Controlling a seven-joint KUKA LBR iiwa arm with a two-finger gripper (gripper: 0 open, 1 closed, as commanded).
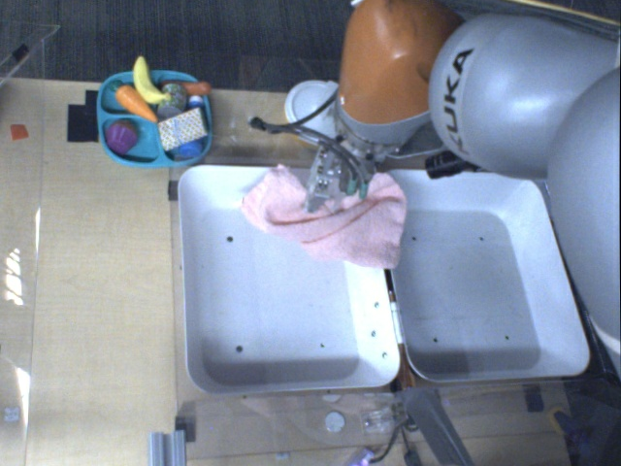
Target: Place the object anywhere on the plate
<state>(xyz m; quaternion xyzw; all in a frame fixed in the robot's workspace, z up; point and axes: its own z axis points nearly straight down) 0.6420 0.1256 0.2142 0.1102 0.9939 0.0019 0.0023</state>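
Observation:
A pink cloth (340,223) lies crumpled at the back of the left bin (262,328), and its right end drapes over the rim between the two bins. My gripper (325,190) hangs straight above the cloth's middle and its tip reaches down to the fabric. Whether it has hold of the cloth is hidden by the wrist. The blue divided plate (112,149) stands on the bench beyond the left bin's back left corner, well to the left of the gripper. It carries a toy banana (146,81), a carrot (134,103) and other toy food.
The right bin (485,289) lies under my arm. A white round container (309,100) stands behind the bins, partly hidden by the orange wrist band (388,56). Wooden bench top extends to the left.

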